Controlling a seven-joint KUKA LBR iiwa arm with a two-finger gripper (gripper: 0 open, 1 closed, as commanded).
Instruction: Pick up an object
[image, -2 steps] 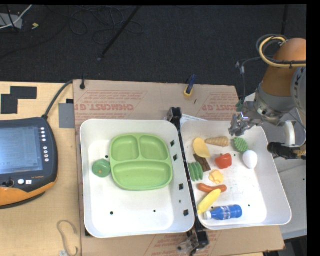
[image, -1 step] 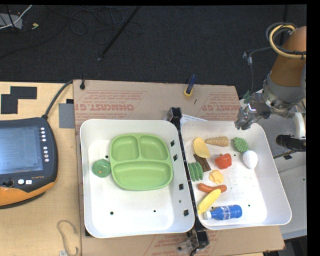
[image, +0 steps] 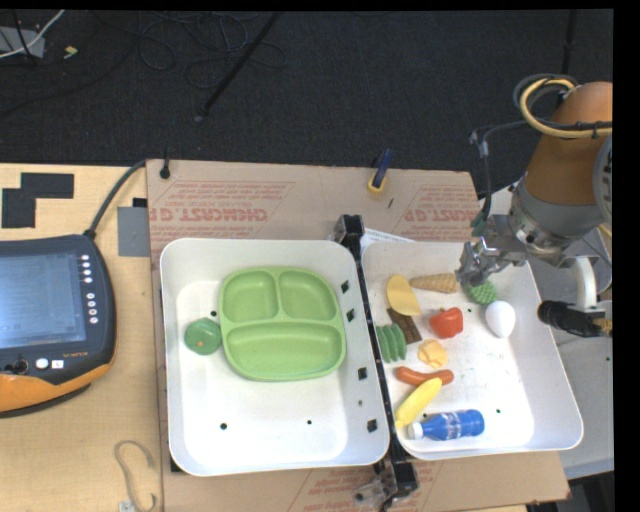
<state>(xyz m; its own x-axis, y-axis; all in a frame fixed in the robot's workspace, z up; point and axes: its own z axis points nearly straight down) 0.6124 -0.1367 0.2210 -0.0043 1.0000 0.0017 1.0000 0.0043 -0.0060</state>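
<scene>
My gripper (image: 479, 268) hangs over the upper right part of the right bin (image: 545, 400), below the grey wrist. A small green object (image: 485, 293) lies right under its tip; whether they touch I cannot tell. Close by are a white egg (image: 499, 318), a red tomato-like piece (image: 447, 322) and an ice-cream cone (image: 433, 283). Further down the bin lie a yellow slice (image: 403, 295), a brown piece (image: 406, 326), a green ridged piece (image: 391, 342), a sausage (image: 423, 376), a banana (image: 418, 400) and a blue bottle (image: 450, 425).
The left bin (image: 190, 420) holds a green divided plate (image: 282, 322) and a green round fruit (image: 202, 336) beside it. A tablet-like pendant (image: 45, 300) sits at the far left on the bench. A black divider (image: 368, 340) separates the bins.
</scene>
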